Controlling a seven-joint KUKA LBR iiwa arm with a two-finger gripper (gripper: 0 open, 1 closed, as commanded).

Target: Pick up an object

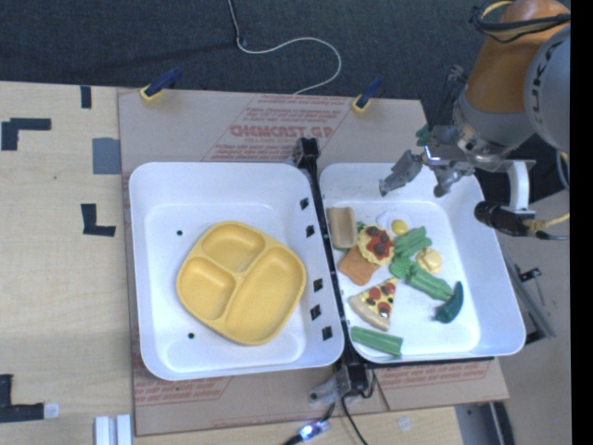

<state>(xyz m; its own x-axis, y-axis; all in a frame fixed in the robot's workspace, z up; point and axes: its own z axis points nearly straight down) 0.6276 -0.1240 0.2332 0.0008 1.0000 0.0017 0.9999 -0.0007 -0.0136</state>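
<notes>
My gripper [423, 176] hangs open above the far edge of the right bin [491, 276], with nothing between its two grey fingers [398, 174]. Below it in that bin lie toy foods: a pizza slice [375, 302], a round red-topped pizza piece [374, 245], a brown cracker [356, 266], a tan bread piece [341, 226], green vegetables [410, 253], a green bean pod [377, 341], a teal piece [449, 304] and a small yellow piece [399, 226]. All are apart from the gripper.
The left bin [157, 248] holds a yellow divided plate [241, 282]. A black divider [320, 248] runs between the bins. Cardboard [269, 128] lies under both, with blue-yellow clamps [160, 83] at its far corners. A white cable [278, 44] trails behind.
</notes>
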